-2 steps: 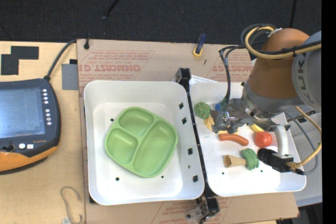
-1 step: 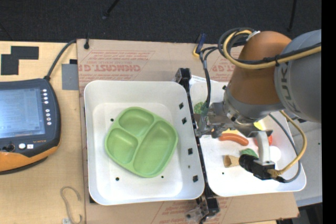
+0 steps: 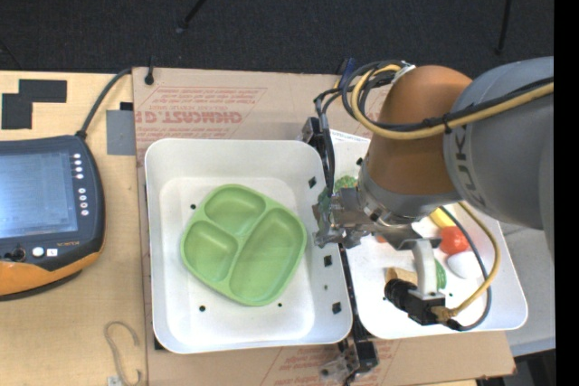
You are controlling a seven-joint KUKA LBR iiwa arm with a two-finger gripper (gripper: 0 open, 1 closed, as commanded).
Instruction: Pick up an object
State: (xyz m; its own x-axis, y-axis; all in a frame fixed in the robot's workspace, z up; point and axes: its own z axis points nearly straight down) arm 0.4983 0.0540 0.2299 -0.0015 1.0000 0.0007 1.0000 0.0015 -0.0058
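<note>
My gripper hangs over the left edge of the right bin, close to the wall between the two bins. The orange wrist and grey arm cover most of that bin. Around the arm I see a small green item at the bin's upper left. A yellow piece, a red-orange piece and a white piece lie at its right. A tan piece lies near the front. Nothing shows between the gripper's tips from here.
The left bin holds a light green divided plate. A teach pendant lies on the bench at the far left. Cardboard sits under both bins.
</note>
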